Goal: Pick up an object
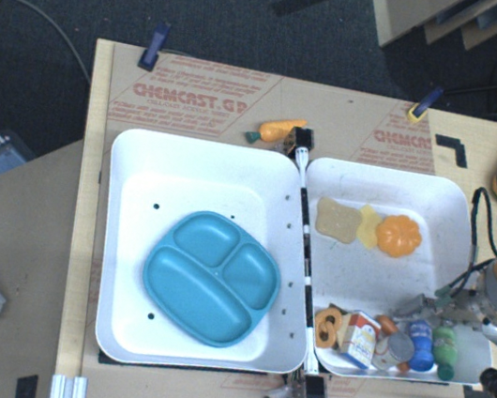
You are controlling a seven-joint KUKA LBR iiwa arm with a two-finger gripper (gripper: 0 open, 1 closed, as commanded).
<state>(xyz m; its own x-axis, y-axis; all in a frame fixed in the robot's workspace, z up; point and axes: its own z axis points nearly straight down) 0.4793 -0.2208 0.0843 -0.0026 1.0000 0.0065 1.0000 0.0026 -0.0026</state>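
Note:
My gripper (439, 309) reaches in from the right edge and hangs low over the front right corner of the right bin (394, 183). Just below it lie a blue bottle (420, 349), a green bottle (445, 344) and a grey disc (400, 348). Further left along the bin's front are a small red and white carton (359, 341) and a pretzel (329, 325). At the back of the bin sit a tan bread slice (337, 220), a pale yellow piece (369, 227) and an orange fruit (398, 236).
The left bin (140, 165) holds a blue divided plate (211, 277). A black divider strip (300, 241) runs between the two bins. An orange clamp (281, 131) lies on the board behind them, and a cable (478, 234) hangs by the right bin's wall.

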